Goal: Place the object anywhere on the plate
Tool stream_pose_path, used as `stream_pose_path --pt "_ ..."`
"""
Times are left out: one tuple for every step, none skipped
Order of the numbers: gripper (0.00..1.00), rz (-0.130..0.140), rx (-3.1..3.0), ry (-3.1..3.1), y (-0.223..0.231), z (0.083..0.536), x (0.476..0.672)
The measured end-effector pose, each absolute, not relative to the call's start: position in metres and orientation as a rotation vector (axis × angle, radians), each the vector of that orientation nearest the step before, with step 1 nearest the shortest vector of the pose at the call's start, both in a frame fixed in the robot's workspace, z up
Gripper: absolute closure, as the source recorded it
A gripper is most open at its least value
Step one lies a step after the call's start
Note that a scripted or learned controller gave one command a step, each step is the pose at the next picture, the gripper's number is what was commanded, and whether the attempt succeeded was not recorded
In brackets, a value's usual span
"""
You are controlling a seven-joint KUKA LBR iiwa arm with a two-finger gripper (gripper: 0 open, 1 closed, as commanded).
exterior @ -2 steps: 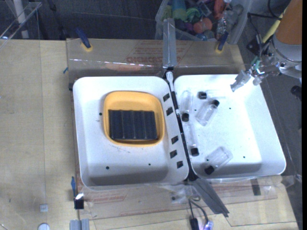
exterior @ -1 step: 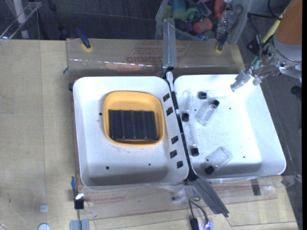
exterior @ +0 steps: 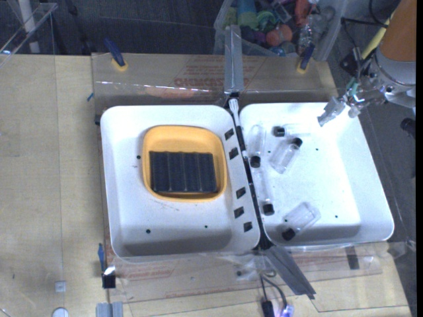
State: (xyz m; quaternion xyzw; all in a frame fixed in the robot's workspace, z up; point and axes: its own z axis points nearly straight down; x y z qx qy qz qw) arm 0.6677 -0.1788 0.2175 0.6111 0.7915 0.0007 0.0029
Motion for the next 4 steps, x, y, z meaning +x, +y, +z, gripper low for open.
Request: stream_pose_path --pt "0.00 0.001 1.507 2.757 -0.1283 0.2083 0.6673" --pt "0.00 0.002 1.055 2.958 -0.1233 0.2088 0.6677" --pt "0.00 0.003 1.055 2.958 -0.1236 0.2088 0.6676" --pt "0.00 0.003 1.055 2.958 -0.1236 0.2088 0.6676"
